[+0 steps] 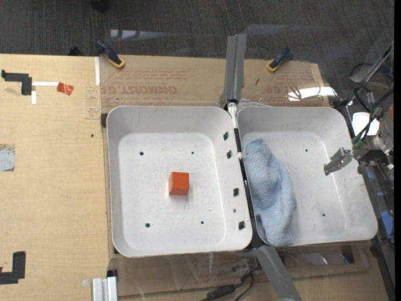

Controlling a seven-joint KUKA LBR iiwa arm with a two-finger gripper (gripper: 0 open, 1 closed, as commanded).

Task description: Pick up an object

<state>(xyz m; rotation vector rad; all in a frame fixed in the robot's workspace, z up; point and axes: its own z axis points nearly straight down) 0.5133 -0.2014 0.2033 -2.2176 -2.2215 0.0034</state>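
Orange block [179,184] sits flat in the left bin [125,168], just below centre of its floor, well apart from all four walls. Blue cloth [269,193] lies crumpled in the right bin [326,224], against its left wall, running from mid-height down to the bottom-left corner. Gripper [337,162] is at the right bin's right edge, near mid-height, over bare floor, well apart from cloth and block. Can't tell how it's set at this angle. Nothing between it and the floor.
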